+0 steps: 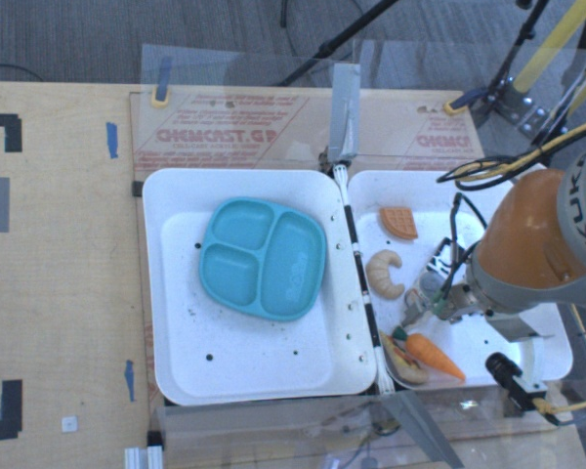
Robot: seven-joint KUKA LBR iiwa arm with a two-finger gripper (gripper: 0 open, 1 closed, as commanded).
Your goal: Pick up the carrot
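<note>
Gripper just above carrot in right bin; grip state unclear

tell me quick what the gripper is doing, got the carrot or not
gripper: cannot tell if open or closed; it sits just above the carrot in the right bin, and the carrot lies on the bin floor, not visibly held.

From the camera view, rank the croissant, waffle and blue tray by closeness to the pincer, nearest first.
From the pincer:
1. Croissant, just up-left of it in the right bin.
2. Waffle, near that bin's far end.
3. Blue tray, across the divider in the left bin.
</note>
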